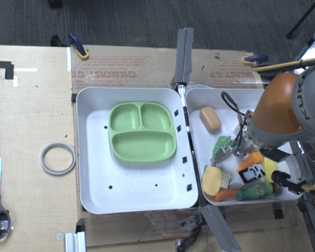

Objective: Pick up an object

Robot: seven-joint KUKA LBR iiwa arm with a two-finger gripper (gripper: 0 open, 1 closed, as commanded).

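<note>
Camera view shows me the pile of toys (236, 177) in the right bin (199, 96), gripper (236, 148) low above it. Whether it is open or closed, I cannot tell. Crowded pieces could slip or jam; the green plate (143, 131) lies apart.

Grey arm (310, 96), orange band (277, 105), black cable (230, 102).
</note>
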